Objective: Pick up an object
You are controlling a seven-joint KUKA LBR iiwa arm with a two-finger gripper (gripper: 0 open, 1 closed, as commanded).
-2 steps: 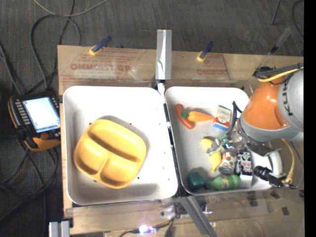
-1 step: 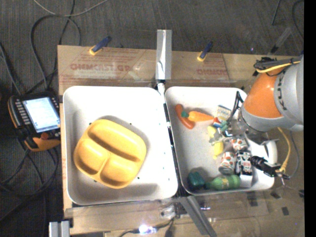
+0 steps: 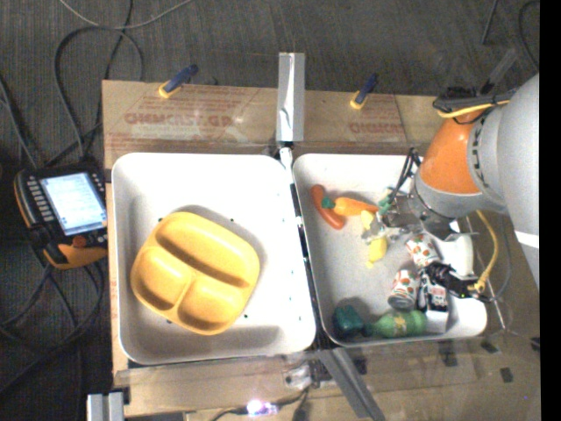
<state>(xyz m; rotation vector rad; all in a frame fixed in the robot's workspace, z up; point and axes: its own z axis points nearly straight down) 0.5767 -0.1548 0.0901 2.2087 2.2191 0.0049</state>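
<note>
My gripper [image 3: 392, 215] hangs low in the right bin [image 3: 344, 274], near its upper middle, under the orange wrist band [image 3: 447, 160]. Just left of it lie an orange toy carrot [image 3: 353, 205] and a red pepper-like piece [image 3: 329, 212]. A small yellow piece [image 3: 377, 249] sits directly below the gripper, very close to it. Further down to the right are a red-and-white can [image 3: 422, 252], a second patterned can [image 3: 403, 288] and a dark can [image 3: 436, 294]. A green bottle [image 3: 399, 324] lies along the front wall beside a dark green lump [image 3: 347, 317].
The left bin [image 3: 131, 191] holds a large yellow divided tray [image 3: 196, 271]. A white cup-like object [image 3: 459, 254] and another white piece [image 3: 469, 317] sit at the right bin's right side. A yellow cable [image 3: 492, 253] loops there. A tablet [image 3: 66, 202] lies left of the bench.
</note>
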